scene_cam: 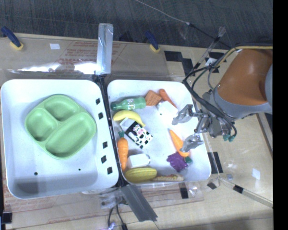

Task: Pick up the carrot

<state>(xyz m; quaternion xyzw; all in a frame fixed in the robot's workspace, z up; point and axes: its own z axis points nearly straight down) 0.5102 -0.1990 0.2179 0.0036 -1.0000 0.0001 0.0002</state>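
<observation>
Three orange, carrot-like pieces lie in the right bin [197, 102]. A long carrot [122, 151] rests along the bin's left wall. A short, cone-shaped carrot [175, 139] lies near the right side. A third orange piece [167, 97] sits at the back beside a brown waffle-like item [152, 97]. My gripper [187, 128] hangs over the bin's right side and is open, fingers spread wide. Its lower fingertip [192, 142] stands just right of the short carrot, touching or nearly touching it. Nothing sits between the fingers.
The right bin also holds a green bottle [129, 103], a banana [127, 116], a cow-patterned box [139, 136], purple grapes [178, 162], a white block [138, 160], a white lump [167, 110] and a yellow piece [140, 175]. A green divided plate [61, 125] lies in the left bin [19, 176].
</observation>
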